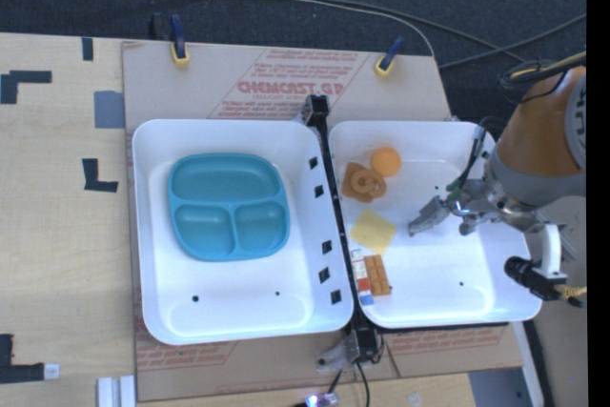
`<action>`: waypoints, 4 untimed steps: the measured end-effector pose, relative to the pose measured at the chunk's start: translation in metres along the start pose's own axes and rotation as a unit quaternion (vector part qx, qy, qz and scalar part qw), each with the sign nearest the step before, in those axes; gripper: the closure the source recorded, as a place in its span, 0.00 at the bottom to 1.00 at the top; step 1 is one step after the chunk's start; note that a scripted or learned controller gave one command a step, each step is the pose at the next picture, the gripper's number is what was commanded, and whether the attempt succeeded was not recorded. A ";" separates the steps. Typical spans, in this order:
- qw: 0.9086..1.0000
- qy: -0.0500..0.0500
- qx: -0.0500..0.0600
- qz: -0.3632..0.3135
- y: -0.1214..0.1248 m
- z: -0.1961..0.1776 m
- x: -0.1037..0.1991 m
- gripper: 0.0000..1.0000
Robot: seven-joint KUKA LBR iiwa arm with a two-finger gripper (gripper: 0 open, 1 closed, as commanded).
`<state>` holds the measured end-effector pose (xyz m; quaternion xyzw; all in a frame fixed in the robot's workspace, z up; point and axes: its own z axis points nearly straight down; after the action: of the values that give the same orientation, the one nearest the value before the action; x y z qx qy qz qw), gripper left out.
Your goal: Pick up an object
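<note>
Hand (pixel 427 220) hangs low inside the right bin (pixel 429 300), near its middle, reaching in from three o'clock with the grey arm (pixel 534 157) and its orange band behind it; nothing lies between its tips, but whether they are spread or closed I cannot tell at this size. No object is lifted, so the task seems to be at the approach step, with the pick yet to be made. The candidates all lie in the right bin, toward its nine o'clock side. A yellow block (pixel 374 231) lies flat just beside the hand, at about nine o'clock from it, apart from the tips. A brown piece (pixel 363 182) lies at about eleven o'clock from the hand, and an orange ball (pixel 385 161) touches or nearly touches it on its one o'clock side. A small striped box (pixel 372 274) lies against the bin's nine o'clock wall, at about seven o'clock from the hand. The left bin (pixel 162 300) holds a teal tray (pixel 229 207) with three compartments, well apart from the hand. Both bins sit on a board (pixel 286 81) clamped to the worktop (pixel 57 205). The yellow block looks the nearest target: the next move would call for shifting toward nine o'clock, centring over it, dropping and closing across its flat sides. Being low and thin, it may slip from a shallow grip.
</note>
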<state>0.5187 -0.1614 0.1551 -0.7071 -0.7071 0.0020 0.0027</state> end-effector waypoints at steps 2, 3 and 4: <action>1.000 0.000 -0.001 -0.001 -0.003 0.037 0.010 1.00; 1.000 -0.001 -0.005 0.000 -0.012 -0.019 0.007 1.00; 1.000 -0.001 -0.005 -0.001 -0.018 -0.069 0.015 1.00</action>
<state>0.5014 -0.1468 0.2245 -0.7063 -0.7079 -0.0010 -0.0015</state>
